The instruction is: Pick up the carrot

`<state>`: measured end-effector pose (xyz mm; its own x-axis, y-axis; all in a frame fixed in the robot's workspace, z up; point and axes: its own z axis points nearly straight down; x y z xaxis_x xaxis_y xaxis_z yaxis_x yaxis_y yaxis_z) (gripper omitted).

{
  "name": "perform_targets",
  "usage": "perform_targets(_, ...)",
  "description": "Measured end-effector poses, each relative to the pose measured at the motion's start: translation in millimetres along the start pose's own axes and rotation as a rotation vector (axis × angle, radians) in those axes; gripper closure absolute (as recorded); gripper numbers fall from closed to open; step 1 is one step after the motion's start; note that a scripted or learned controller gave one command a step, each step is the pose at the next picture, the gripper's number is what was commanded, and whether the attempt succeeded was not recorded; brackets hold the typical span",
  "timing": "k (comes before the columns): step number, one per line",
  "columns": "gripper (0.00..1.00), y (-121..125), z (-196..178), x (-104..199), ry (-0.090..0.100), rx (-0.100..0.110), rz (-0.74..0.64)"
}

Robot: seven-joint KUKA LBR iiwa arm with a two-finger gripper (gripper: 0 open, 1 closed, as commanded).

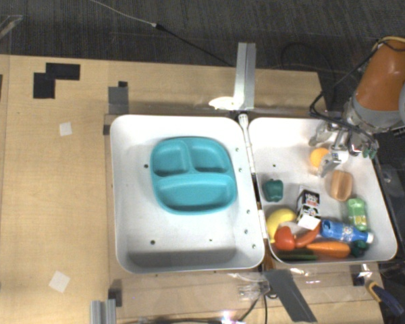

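The carrot (328, 249) is orange and lies flat near the front edge of the right bin (283, 140), beside a blue bottle (344, 232) and a red piece (286, 237). My gripper (339, 147) hangs over the bin's far right part, well behind the carrot. It sits just above a small orange-yellow fruit (318, 158) and a tan oval piece (341, 184). Nothing shows between its fingers.
The left bin (131, 201) holds a teal divided plate (192, 173). In the right bin also lie a green pepper (273, 190), a yellow fruit (279, 217), a small black-and-white box (310, 202) and a green bottle (356, 211). A metal post (246, 73) stands behind the bins.
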<state>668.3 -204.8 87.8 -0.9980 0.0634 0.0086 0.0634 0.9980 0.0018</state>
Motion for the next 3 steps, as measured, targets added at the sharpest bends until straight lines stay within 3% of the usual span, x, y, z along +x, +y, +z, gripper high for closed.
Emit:
perform_targets(1, 0.0, 33, 0, 20, -0.019, 0.001, 0.001)
perform_targets(2, 0.0, 20, 1, 7, -0.003, -0.001, 0.176)
perform_targets(3, 1.0, 21, -14, 4, -0.015, -0.001, 0.173)
